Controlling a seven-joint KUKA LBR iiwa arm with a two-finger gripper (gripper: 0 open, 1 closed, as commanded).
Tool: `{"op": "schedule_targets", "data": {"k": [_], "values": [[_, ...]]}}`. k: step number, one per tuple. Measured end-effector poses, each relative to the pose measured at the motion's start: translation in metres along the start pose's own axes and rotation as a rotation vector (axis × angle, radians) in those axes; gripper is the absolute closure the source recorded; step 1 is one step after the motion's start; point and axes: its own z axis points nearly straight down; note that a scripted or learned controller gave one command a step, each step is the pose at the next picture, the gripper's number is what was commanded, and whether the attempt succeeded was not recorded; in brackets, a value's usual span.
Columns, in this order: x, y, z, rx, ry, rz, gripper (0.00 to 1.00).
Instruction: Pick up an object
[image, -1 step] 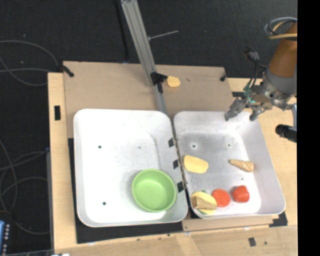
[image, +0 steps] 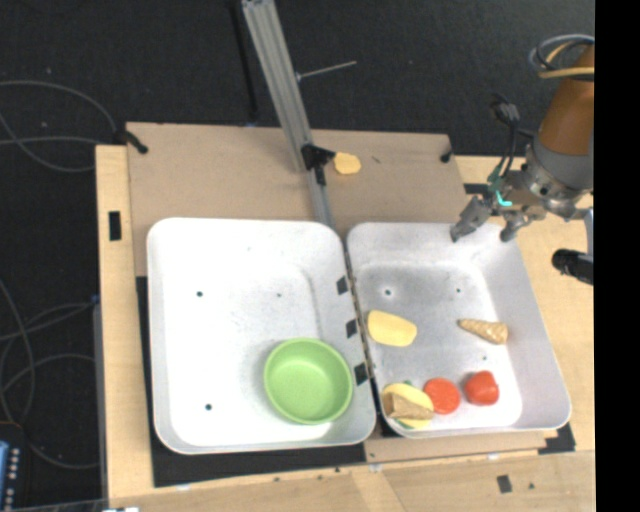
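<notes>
I see gripper (image: 487, 226) above far right corner of right bin (image: 420, 245), jaws apart, nothing between them. Yellow piece (image: 391, 328), cone (image: 484, 329), red items (image: 462, 391) lie untouched nearer. Pick not begun.

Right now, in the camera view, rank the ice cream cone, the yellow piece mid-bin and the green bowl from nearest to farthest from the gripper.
1. Ice cream cone, right bin, below the gripper.
2. Yellow piece, right bin, near the divider.
3. Green bowl, left bin, front.
</notes>
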Motion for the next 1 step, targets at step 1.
{"op": "schedule_targets", "data": {"k": [1], "values": [[0.0058, -0.0055, 0.0461, 0.003, 0.002, -0.001, 0.0]]}}
